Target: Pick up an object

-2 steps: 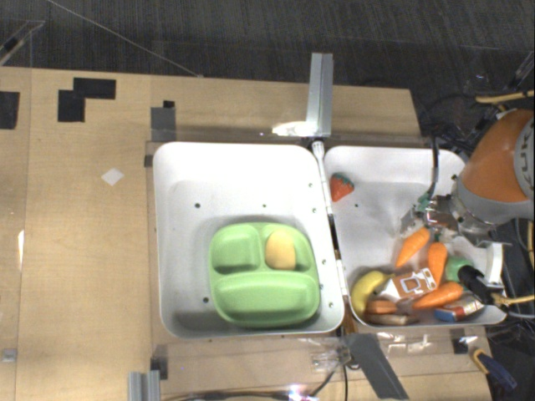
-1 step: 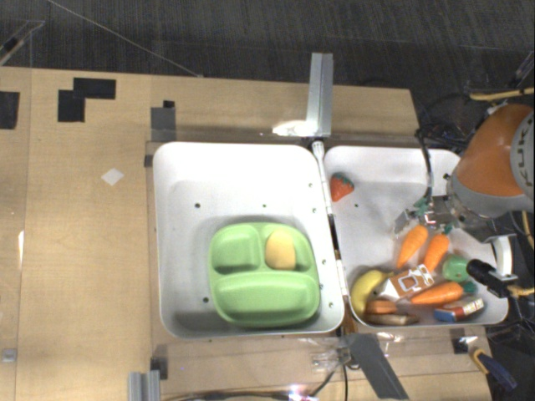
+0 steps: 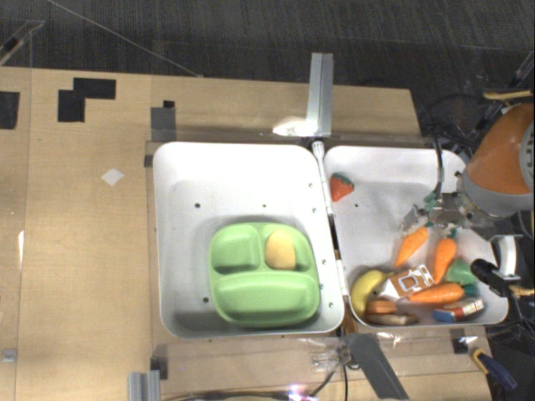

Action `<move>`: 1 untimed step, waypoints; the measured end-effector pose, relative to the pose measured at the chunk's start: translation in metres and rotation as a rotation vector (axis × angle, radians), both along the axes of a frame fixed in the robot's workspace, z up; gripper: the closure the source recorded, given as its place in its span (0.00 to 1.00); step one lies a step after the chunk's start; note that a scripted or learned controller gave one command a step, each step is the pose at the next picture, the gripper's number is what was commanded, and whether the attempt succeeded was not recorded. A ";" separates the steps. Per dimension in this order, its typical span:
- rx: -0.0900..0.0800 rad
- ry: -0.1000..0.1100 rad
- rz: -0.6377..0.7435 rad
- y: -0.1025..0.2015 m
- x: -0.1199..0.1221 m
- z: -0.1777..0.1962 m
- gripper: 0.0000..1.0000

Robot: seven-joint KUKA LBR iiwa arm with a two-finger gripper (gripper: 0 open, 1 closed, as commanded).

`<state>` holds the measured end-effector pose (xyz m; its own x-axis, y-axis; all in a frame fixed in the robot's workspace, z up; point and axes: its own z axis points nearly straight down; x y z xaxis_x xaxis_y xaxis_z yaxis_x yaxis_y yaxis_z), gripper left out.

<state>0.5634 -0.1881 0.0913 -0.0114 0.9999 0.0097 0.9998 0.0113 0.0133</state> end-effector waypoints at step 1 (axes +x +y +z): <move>-0.012 -0.011 -0.002 -0.005 0.002 0.013 1.00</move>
